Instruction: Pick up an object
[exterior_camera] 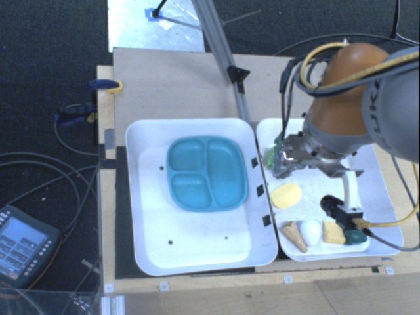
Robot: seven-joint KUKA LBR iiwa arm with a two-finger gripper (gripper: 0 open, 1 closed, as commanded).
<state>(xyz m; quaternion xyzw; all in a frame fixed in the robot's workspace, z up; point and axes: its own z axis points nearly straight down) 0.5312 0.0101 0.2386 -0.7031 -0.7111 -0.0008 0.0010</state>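
My gripper (283,161) hangs over the left part of the right bin (384,176), just above a green object (270,155) at the bin's left wall. A pale yellow round piece (286,195) lies just below the gripper. Along the bin's near edge lie an ice-cream cone toy (294,235), a white egg-like piece (311,231), a yellow block (333,233) and a teal piece (356,237). The arm's body covers the middle of the bin.
The left bin (147,195) holds a blue divided plate (207,173) in its upper middle. A metal pole (220,41) slants over the bench behind the bins. Cables and a clamp lie at the left, off the bench.
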